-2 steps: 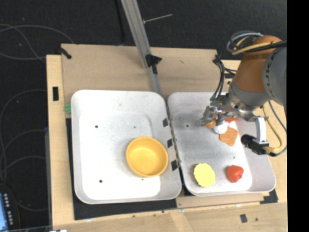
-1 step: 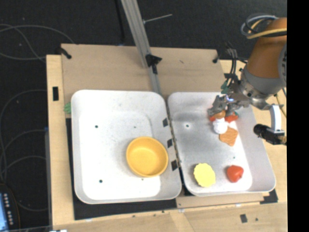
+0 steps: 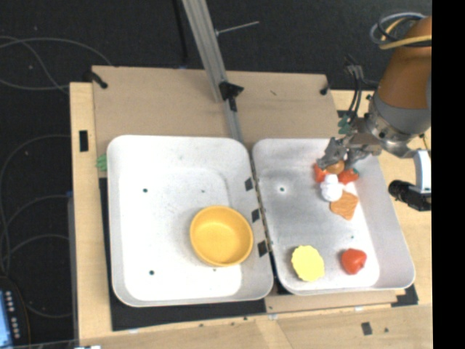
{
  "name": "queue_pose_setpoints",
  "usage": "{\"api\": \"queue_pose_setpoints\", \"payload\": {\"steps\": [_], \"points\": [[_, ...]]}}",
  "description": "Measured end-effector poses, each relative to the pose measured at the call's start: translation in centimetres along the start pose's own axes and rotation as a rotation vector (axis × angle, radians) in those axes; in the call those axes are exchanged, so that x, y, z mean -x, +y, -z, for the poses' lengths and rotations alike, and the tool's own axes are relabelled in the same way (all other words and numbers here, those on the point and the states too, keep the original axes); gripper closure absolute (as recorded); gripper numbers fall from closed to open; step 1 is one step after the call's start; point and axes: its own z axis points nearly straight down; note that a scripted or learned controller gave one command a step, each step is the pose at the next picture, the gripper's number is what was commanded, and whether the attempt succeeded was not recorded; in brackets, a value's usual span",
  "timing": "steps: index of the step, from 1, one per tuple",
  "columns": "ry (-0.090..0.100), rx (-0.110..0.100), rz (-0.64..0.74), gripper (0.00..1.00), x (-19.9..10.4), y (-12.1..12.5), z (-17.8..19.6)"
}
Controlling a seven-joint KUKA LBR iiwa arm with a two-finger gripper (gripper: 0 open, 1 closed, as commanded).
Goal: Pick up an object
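From the overhead camera I see my hand [image 3: 338,156] low in the right bin [image 3: 385,217], over the red-and-white toy [image 3: 330,182]; I cannot tell its state. The orange piece [image 3: 345,206] touches that toy, so a grasp could catch both or nudge them apart.

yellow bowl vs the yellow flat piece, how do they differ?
The yellow bowl lies in the left bin; the yellow flat piece lies in the right bin. The bowl is clearly larger than the flat piece. The bowl is round, deep and open upward; the flat piece is low with a wavy edge. The bowl's yellow leans orange; the flat piece is paler. Both sit near their bins' front edges.
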Motion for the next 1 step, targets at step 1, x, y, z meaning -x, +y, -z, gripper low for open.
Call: {"api": "queue_pose_setpoints", "payload": {"steps": [1], "points": [[0.001, -0.001, 0.003, 1.00, -4.29, 0.75, 0.29]]}}
